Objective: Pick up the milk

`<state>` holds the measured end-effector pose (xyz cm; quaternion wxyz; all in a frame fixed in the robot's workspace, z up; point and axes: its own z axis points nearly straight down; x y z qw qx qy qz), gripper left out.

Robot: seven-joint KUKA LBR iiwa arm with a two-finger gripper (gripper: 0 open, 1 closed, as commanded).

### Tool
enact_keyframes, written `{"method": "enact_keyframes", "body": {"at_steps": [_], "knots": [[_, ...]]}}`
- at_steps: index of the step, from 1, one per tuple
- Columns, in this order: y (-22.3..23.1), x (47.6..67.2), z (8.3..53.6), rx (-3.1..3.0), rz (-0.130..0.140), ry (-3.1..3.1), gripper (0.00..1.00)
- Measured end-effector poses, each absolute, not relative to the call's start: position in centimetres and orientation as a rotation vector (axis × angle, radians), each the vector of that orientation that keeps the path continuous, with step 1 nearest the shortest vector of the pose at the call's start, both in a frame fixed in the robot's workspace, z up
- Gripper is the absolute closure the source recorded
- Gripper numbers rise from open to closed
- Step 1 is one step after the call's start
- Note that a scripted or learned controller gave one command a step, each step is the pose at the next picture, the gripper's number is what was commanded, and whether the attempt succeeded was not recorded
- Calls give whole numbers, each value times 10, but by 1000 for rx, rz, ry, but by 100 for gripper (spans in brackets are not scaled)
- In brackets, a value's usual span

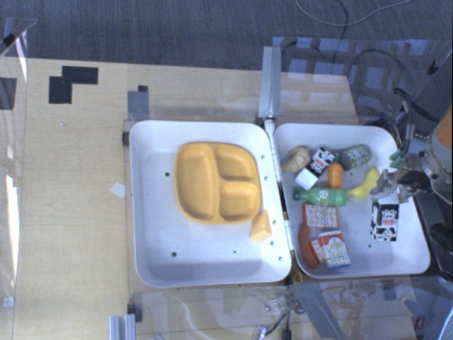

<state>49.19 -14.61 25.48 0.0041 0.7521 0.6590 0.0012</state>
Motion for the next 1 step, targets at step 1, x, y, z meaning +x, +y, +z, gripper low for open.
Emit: {"method": "enact_keyframes", "body": {"at_steps": [1], "knots": [[-146,494,264,2346,4,2072,100]]}}
